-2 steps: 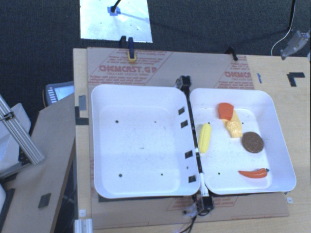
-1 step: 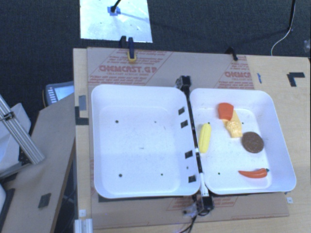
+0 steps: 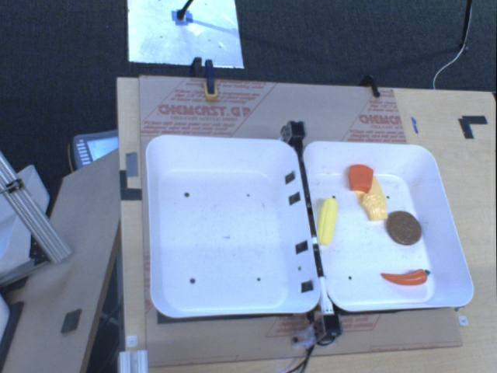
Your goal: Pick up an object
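In the camera view, the right bin [image 3: 443,208] at centre right holds an orange block [image 3: 359,177], a pale yellow piece [image 3: 375,202] touching it, a brown disc [image 3: 404,228], a yellow cob [image 3: 328,220] and an orange pepper [image 3: 404,277]. Left bin [image 3: 155,231] lies beside it.

Light is bright and even across the counter [image 3: 256,107], falling mostly from above. The two white bins [image 3: 225,231] come close to washing out, their floors pale and nearly without texture, with soft grey shading along the inner walls. Shadows under the small objects in the right bin [image 3: 446,231] are faint and short. A metal sheet [image 3: 185,22] at the top glares in patchy white. The dark floor [image 3: 62,53] looks grainy. The whole picture is slightly soft, with fine detail smeared.
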You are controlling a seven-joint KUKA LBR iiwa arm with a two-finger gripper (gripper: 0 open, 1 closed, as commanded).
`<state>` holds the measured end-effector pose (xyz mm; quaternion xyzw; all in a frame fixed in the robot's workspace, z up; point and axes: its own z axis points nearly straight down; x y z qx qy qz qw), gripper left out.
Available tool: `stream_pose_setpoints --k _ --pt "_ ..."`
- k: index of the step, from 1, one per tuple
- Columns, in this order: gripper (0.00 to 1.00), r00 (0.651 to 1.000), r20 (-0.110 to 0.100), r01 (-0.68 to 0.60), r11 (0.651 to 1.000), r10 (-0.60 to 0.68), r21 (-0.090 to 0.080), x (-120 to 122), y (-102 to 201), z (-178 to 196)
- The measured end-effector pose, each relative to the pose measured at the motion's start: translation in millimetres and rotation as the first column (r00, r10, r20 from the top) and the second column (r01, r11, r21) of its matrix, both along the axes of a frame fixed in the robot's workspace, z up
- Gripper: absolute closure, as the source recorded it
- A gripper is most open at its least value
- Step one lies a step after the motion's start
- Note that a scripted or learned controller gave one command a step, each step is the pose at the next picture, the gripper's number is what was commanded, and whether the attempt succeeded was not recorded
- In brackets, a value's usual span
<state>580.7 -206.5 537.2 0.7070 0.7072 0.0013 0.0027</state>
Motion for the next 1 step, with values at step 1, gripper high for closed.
stream_pose_setpoints --k 1 --pt "1.00 1.000 0.003 -0.005 1.000 0.005 -0.002 1.8 0.4 10.4"
